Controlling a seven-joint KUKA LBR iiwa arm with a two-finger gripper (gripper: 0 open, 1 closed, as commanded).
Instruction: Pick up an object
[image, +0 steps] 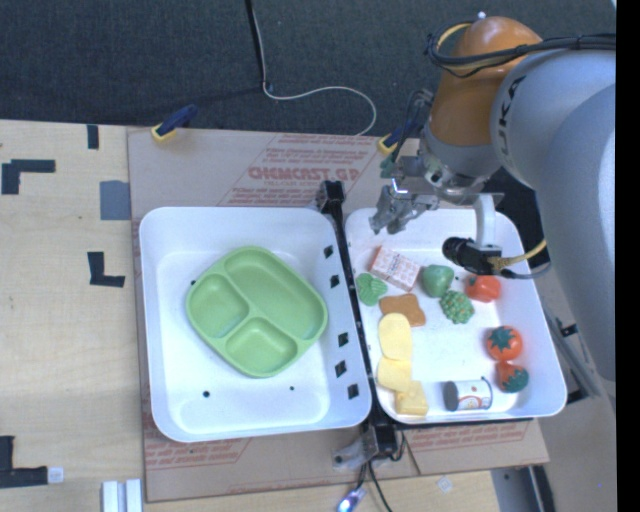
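A: Where to look for the gripper (398, 214)?

B: Up at the eleven o'clock corner of the right bin (452, 352), under the grey wrist and the orange band (478, 70). Just at twelve o'clock of the pink packet (395, 266), close to it; cannot tell whether touching.

A: Open or closed? Holding anything?

B: Cannot tell how far open; too small and dark against the bin wall. Cannot tell whether anything is held.

A: And the things to pick from?

B: All lying in the right bin. At seven o'clock of the packet, a green leafy piece (371, 290) against the bin's left wall. At six o'clock of the packet, a brown toast slice (402, 308), then two yellow pieces (396, 338) touching in a column, then a cheese wedge (411, 401) near the front rim. At three o'clock of the cheese, a small can (468, 394) on its side.

A: Over on the three o'clock side?

B: A green pepper (437, 279), broccoli (458, 307) just at five o'clock of it, a red tomato (483, 288) beside both. Further toward six, a second tomato (504, 343) and a small red and green fruit (514, 378), near each other.

A: And at nine o'clock of all that?

B: The left bin (180, 400), with a green divided plate (258, 312) lying flat in it, well apart from the gripper.
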